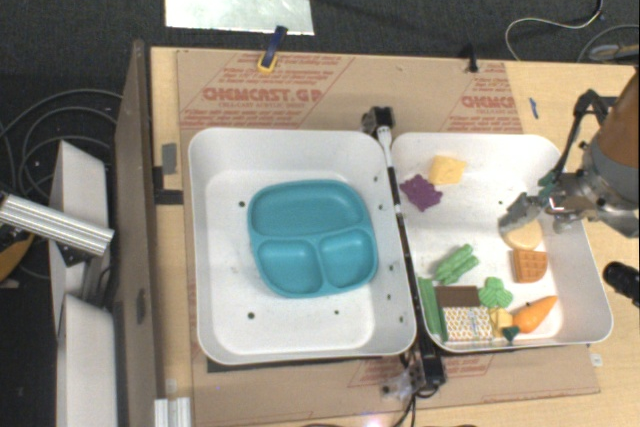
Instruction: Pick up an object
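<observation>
Gripper (522, 212) hovers over the bread (523, 236) — grip state unreadable — and crowding by the waffle (530, 265) risks a miss.

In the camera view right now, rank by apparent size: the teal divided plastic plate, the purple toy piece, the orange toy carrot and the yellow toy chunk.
1. Teal divided plastic plate, by far the largest.
2. Orange toy carrot.
3. Yellow toy chunk and purple toy piece look too alike to rank.
</observation>
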Available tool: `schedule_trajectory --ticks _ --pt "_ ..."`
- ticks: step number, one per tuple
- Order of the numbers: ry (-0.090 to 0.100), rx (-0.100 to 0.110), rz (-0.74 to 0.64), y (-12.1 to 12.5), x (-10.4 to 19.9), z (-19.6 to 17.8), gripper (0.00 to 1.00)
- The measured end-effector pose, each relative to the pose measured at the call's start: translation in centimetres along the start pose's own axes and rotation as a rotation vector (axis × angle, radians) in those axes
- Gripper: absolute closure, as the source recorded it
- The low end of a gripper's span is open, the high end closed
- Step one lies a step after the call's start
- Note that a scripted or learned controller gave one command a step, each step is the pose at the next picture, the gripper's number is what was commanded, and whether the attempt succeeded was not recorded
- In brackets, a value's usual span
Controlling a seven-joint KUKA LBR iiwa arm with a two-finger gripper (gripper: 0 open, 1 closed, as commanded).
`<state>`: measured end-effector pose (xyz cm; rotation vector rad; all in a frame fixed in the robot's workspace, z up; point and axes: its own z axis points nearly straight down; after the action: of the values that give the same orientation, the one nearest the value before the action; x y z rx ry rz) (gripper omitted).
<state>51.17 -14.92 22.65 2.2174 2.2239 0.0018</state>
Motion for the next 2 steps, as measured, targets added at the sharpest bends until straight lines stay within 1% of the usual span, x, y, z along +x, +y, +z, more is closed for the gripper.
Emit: schedule_trajectory --ticks 1,2 --pt "0.002 0.002 -0.004 2.8 4.3 7.9 0.00" --pt "0.002 0.003 0.002 -0.8 5.4 14.5 0.00"
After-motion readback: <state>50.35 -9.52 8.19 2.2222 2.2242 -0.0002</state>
